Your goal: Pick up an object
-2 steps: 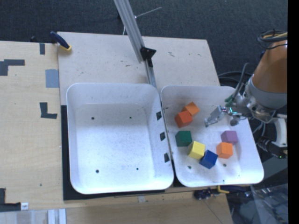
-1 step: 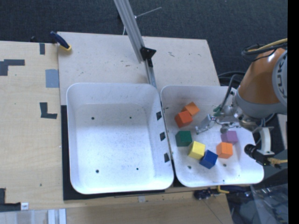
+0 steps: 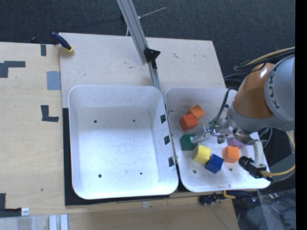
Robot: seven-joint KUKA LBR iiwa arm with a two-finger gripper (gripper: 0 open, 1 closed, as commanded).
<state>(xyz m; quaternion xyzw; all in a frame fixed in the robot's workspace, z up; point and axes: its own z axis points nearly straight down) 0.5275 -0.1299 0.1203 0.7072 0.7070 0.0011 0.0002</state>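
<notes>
While arm leans in: gripper [image 3: 200, 138] low in right bin [image 3: 218, 183].
Fingers: spread unclear.
Green block [image 3: 187, 142]: squat, no long axis, touching gripper.

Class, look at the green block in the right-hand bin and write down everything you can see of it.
The green block is a small, dark green cube-like piece, matte, perhaps foam or painted wood. It lies on the floor of the right white bin, near the bin's left wall. The yellow block sits just below and right of it, about touching its corner; the red-orange block lies above it, apart. The gripper reaches to its right edge, part covering it; whether it grips the block is unclear.
</notes>
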